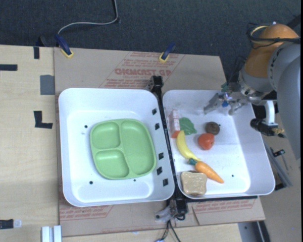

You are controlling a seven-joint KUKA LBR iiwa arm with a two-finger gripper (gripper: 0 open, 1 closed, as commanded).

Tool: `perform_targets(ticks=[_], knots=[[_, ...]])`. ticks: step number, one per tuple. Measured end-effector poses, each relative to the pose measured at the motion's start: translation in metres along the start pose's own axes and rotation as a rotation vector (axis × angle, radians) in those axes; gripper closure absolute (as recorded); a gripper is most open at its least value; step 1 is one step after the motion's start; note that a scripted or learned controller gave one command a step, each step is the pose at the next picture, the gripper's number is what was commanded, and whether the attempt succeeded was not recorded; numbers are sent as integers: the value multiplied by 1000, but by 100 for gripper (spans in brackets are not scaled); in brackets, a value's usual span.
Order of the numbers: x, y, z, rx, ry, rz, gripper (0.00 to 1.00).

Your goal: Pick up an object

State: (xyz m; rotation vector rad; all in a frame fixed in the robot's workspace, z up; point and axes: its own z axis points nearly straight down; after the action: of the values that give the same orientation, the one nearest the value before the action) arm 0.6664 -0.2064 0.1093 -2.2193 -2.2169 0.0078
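The right bin (252, 178) holds a yellow banana (183, 145), an orange carrot (208, 171), a red tomato (206, 141), a brown round fruit (212, 128), a slice of bread (194, 183), a green leafy piece (187, 126) and a small red-and-white packet (175, 121). My gripper (223, 104) hangs over the far right part of this bin, above and to the right of the brown fruit. Its fingers spread apart with nothing between them.
The left bin (70, 135) carries a green divided plate (123, 148). Both bins rest on a cardboard sheet (136, 69) held by yellow clamps (64, 48). The grey arm with its orange band (272, 34) comes in from the upper right.
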Motion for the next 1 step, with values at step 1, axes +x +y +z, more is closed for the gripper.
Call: perform_targets(ticks=[1], knots=[[61, -81, 24, -8, 0, -2, 0]])
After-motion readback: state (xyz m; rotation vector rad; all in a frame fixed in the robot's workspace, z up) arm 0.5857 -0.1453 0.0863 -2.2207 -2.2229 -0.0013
